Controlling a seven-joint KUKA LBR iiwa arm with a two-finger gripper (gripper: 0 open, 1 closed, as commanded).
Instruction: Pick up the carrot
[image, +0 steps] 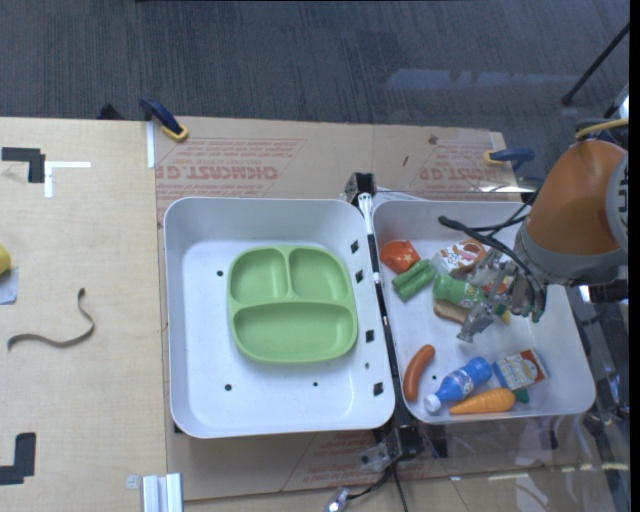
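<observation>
The orange carrot lies flat near the front edge of the right bin, just below a blue-and-white bottle. My gripper hangs over the middle of that bin, above a cluster of green and brown food items. It sits well behind the carrot, apart from it. The arm's orange band comes in from the right and covers the bin's back right corner.
The right bin also holds a red tomato-like piece, a green piece, a red sausage and a small carton. The left bin holds a green divided plate. A curled strip lies on the bench at left.
</observation>
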